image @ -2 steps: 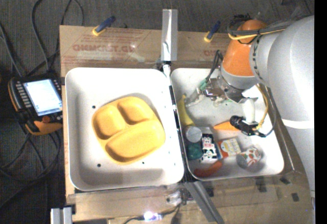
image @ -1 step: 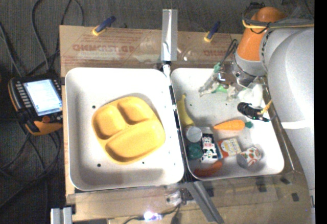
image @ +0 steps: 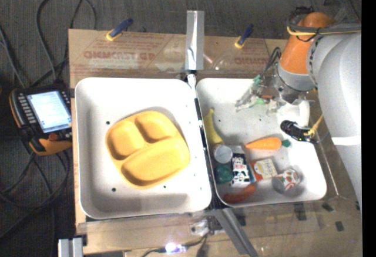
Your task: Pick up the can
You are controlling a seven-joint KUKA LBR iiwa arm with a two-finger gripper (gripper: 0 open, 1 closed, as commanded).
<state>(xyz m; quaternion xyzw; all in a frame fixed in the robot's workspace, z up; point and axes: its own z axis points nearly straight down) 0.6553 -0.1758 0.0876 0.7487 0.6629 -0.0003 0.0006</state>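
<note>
A small can (image: 287,179) with a red and white label lies on its side at the near right of the right bin (image: 235,88). A second round tin with a grey lid (image: 222,153) stands near the bin's left wall, beside a teal object (image: 224,174). My gripper (image: 258,101) hangs over the far part of the right bin, well behind both cans. It is open, with nothing between its fingers. The orange-banded wrist (image: 298,53) rises behind it.
In the right bin a banana (image: 210,125) lies along the left wall, a carrot (image: 264,144) across the middle, and small cartons (image: 239,171) (image: 264,168) in front with a red item (image: 239,193). A yellow divided plate (image: 148,147) sits in the left bin (image: 88,109).
</note>
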